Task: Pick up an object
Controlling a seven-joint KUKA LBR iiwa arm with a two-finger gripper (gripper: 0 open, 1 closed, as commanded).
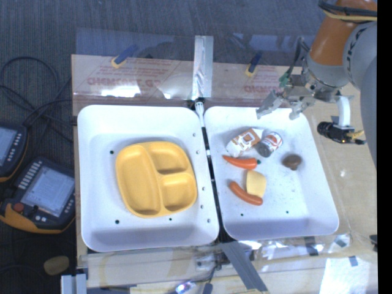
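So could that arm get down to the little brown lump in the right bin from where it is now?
Probably yes. The gripper hangs above the right bin's far rim, and the brown lump lies alone on bare floor, apart from the small can, with nothing over it.

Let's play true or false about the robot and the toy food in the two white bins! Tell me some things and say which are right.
1. The yellow tray sits in the left bin. True.
2. The claw is holding the carrot. False: the carrot lies in the right bin, and the claw hangs above that bin's far edge with nothing between its fingers.
3. The cheese wedge touches the sausage. True.
4. The brown round thing lies on the yellow tray. False: it lies in the right bin, by the small can.
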